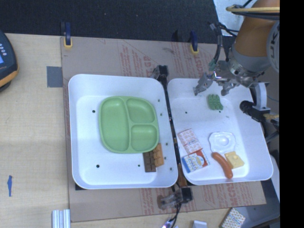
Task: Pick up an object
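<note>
In the right bin (251,175), six small items beneath one open, empty pincer (212,87); left, one green plate (128,124).

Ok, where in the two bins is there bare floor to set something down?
Left bin: bare strips left of the green divided plate and along the near wall, left of the brown waffle. Right bin: open middle between the green toy and the fried egg. Its near end is crowded: cartons, sausage, cheese. The gripper hangs over the far end.

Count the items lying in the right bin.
6: green piece near the top, red-white packet, blue-white packet, fried egg, sausage, cheese. The arm may hide more.
</note>
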